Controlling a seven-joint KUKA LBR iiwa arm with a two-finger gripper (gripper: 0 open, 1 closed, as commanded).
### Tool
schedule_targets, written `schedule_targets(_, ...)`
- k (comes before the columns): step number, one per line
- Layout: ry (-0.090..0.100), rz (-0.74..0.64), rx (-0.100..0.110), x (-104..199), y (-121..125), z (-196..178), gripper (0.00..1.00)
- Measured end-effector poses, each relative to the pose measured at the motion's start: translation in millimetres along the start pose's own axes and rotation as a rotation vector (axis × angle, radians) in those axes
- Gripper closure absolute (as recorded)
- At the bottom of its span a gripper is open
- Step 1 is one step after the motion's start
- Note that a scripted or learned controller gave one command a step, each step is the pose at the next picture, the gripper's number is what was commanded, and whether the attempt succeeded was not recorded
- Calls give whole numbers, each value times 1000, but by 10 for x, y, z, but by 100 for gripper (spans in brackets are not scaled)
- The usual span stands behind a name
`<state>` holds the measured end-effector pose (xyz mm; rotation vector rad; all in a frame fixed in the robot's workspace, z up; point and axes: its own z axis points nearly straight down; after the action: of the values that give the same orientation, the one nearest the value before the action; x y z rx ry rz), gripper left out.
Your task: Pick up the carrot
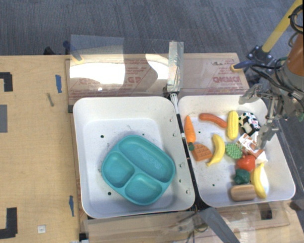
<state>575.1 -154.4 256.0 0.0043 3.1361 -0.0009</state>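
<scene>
The carrot (189, 129) is orange and lies lengthwise against the left wall of the right bin (286, 191), near its far end. My gripper (268, 133) hangs over the right side of that bin, well to the right of the carrot and apart from it. Its fingers (263, 138) point down above a red and white item (251, 144). The gripper looks open, with nothing between the fingers.
Several toy foods crowd the right bin: a red sausage (213, 120), a yellow corn cob (232, 124), a banana (217, 148), a tomato (246, 163) and a bread roll (242, 192). An orange wedge (201, 152) lies just below the carrot. The left bin (87, 121) holds a teal divided plate (138, 169).
</scene>
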Motion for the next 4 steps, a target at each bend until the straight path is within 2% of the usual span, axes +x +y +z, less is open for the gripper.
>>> schedule_targets(1, 14, 157, -3, 551, 608, 1543, 0)
schedule_targets(2, 1, 192, -1, -254, 557, 1715, 0)
schedule_targets(3, 44, 386, 2, -485, 636, 1695, 0)
schedule_targets(4, -4, 385, 2, -588, 634, 1550, 100)
